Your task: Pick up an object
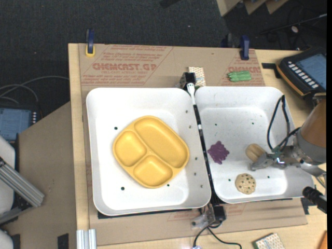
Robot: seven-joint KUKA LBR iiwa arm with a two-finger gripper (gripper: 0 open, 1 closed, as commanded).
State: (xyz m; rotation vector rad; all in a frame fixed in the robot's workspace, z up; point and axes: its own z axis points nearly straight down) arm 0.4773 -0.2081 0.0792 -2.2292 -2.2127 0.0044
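In the right bin (228, 105), the end effector (258, 163) is seen low beside a small tan block (254, 151), touching or nearly touching it, but whether it is spread or pinching cannot be told, while a cookie (245, 183) and a purple toy (218, 151) are laid nearby.
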